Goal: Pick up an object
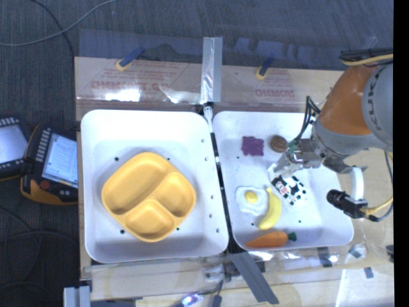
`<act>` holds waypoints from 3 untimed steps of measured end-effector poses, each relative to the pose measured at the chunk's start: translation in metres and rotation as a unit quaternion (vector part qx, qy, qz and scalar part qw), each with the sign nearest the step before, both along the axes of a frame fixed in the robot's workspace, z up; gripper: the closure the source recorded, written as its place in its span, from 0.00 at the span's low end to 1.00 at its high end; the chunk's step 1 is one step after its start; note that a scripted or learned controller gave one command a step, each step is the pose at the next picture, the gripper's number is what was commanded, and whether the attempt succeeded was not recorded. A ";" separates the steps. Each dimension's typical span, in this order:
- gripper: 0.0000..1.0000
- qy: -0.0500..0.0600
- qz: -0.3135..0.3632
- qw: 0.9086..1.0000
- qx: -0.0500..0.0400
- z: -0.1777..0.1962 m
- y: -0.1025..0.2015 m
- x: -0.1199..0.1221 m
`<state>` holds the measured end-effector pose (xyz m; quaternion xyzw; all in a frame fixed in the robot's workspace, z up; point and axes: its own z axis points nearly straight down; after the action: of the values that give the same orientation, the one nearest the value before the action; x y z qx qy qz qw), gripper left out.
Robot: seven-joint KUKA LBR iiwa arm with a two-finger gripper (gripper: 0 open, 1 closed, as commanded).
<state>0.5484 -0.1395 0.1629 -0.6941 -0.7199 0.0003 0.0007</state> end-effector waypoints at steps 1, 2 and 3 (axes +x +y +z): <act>0.00 0.000 0.000 1.000 0.000 0.000 0.000 0.000; 0.00 -0.005 0.106 0.994 -0.001 -0.073 -0.058 0.003; 1.00 -0.007 0.106 0.994 -0.001 -0.063 -0.057 0.005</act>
<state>0.5529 -0.1970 0.1000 -0.6141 -0.7892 -0.0038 -0.0051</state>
